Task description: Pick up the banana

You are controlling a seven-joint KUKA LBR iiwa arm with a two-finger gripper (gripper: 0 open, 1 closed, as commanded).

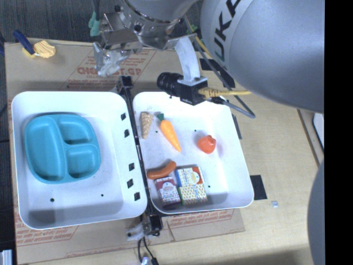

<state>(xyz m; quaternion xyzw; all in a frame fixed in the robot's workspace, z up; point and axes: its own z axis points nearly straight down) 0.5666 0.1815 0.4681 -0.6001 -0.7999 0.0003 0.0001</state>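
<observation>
The big grey arm (265,37) is closest to us. It fills the top right and has black letters on it. It reaches across to the left. At its end is the claw (110,65). The claw hangs over the brown cardboard (83,73), just past the far edge of the bins, near where the two bins meet. I cannot tell how far open the claw is, or if it has hold of anything.

A small yellow thing (45,49) lies far off in the top left corner, on the bench outside the bins. It may be the banana, but it is too small to be sure. A little blue thing (22,39) is just beside it. Both are well apart from the claw.

The left bin (110,197) holds a blue plate (62,146) with three parts. The plate lies flat on the left side of that bin.

The right bin (231,175) holds toy food. An ice cream cone (146,123) lies near the far left side, with a carrot (170,135) just beside it. A red tomato (207,143) sits apart, to the right of the carrot. Near the front lies a sausage (161,170). Two small boxes touch each other just in front of it, a red box (167,192) and a yellow box (190,185).
</observation>
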